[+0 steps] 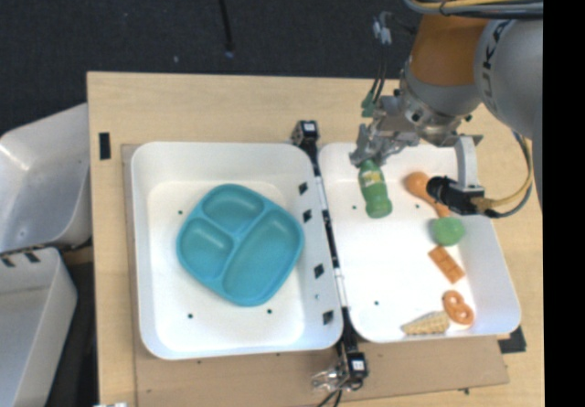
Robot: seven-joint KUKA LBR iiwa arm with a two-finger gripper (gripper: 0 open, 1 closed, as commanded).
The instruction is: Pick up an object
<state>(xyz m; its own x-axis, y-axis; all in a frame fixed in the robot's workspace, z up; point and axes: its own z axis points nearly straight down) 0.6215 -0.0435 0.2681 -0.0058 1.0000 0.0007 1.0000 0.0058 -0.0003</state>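
Cracker wedge (425,325) at right bin's front, claw (369,161) (spread unclear) touching green bottle (374,192) top

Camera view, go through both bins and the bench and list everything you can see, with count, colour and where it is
Divided plate: one, blue, middle of the left bin.
Bottle: one, green, upper left of the right bin, just under the end effector.
Round thing: one, green, right side of the right bin.
Spoon-like thing: one, orange, upper right of the right bin.
Block: one, orange, below the green round thing.
Pretzel: one, orange-brown, lower right of the right bin.
Wedge: one, tan, front edge of the right bin.
Bins: two, white, side by side on the wooden bench.
Arm: one, grey with orange band, from the right.
End effector: one, dark, above the bottle.
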